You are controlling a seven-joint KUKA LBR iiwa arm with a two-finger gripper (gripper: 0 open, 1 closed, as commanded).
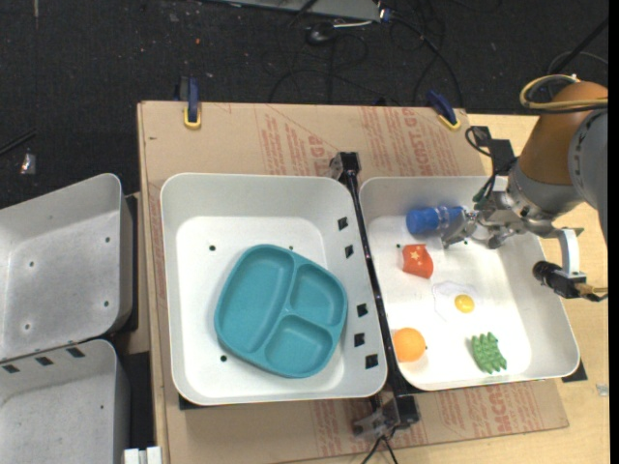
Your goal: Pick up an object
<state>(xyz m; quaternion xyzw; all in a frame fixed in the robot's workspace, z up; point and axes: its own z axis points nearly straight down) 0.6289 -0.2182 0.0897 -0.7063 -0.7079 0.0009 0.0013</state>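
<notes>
Nearest the camera, at the front edge of the right white bin point(551, 351), a ridged green plastic piece point(488, 352) and a smooth round orange ball point(410, 343) are seen, both untouched. Farther back, toward the bin's rear wall, a blue cylindrical object point(426, 220) is found lying on its side, and the two-finger gripper point(466, 228) is placed right at its right end, touching or nearly so. Whether the object is clamped cannot be told, and the grip state is left undecided. The pick is judged unfinished: the blue object rests on the bin floor, so securing and lifting are left. Just in front of it a small red block with a yellow mark point(417, 259) is seen, and nearer the middle a flat fried-egg toy with a yellow yolk point(463, 304). In the left white bin point(184, 201) a glossy teal compartment tray point(280, 309) is laid flat
</notes>
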